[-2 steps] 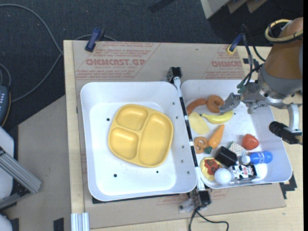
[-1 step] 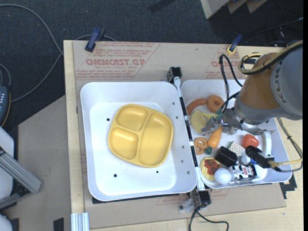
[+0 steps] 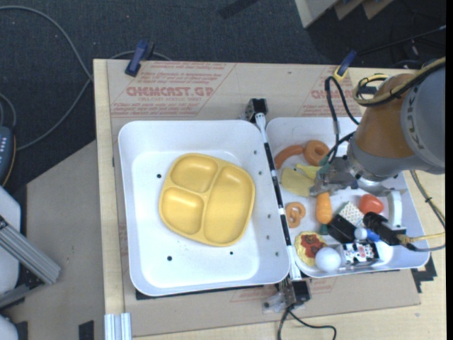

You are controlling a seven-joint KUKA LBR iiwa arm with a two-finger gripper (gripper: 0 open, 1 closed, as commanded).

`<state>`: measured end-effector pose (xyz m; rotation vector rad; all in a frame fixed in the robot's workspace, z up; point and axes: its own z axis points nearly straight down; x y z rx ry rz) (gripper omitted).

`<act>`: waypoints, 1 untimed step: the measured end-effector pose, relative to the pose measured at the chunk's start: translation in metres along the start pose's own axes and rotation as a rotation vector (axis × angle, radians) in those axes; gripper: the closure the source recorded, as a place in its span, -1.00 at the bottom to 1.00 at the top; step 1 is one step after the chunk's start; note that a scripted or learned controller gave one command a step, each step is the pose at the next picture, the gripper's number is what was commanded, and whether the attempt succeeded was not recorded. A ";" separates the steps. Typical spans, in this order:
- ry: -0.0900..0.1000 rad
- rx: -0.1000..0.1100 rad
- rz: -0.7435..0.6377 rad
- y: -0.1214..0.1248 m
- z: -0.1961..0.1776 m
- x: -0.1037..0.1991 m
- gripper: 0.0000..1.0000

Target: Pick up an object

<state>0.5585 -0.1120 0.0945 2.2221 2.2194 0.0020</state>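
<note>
- Nearest edge of the right bin [image 3: 414, 259]: a white ball [image 3: 328, 260] rests against a small pizza-like disc [image 3: 309, 245], with a black-and-white printed item [image 3: 362, 252] just beside them. These crowd the front wall, probably where loose pieces slide and settle.
- Middle of the right bin: an orange carrot-shaped piece [image 3: 323, 207] lies upright in the view, a small glazed ring [image 3: 294, 210] sits beside it near the dividing wall, and a red tomato-like piece [image 3: 371, 204] lies to the other side. A black block [image 3: 342, 227] touches the carrot piece's near end.
- Gripper [image 3: 328, 179]: it hangs low over the right bin, just above the carrot piece and a yellow wedge [image 3: 298, 181]. The wrist hides its claw from above, so whether the claw is spread or pressed together cannot be told, and nothing is seen pinched in it.
- Judgement: the likely target is the carrot piece or the yellow wedge, both directly under the tool; neighbours packed close may block a clean closing.
- Far part of the right bin: a doughnut [image 3: 315, 149] and a curved sausage-like piece [image 3: 286, 155] lie touching, apart from the tool.
- Left bin [image 3: 134, 154]: a yellow three-compartment plate [image 3: 207, 198] sits alone at its centre, well apart from the arm [image 3: 396, 129].
- Beyond: the cardboard-covered bench [image 3: 184, 83], held by blue clamps [image 3: 136, 58].
</note>
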 end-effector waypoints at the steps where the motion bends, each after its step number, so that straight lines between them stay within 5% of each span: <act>1: 0.000 -0.001 -0.003 0.058 -0.091 0.063 1.00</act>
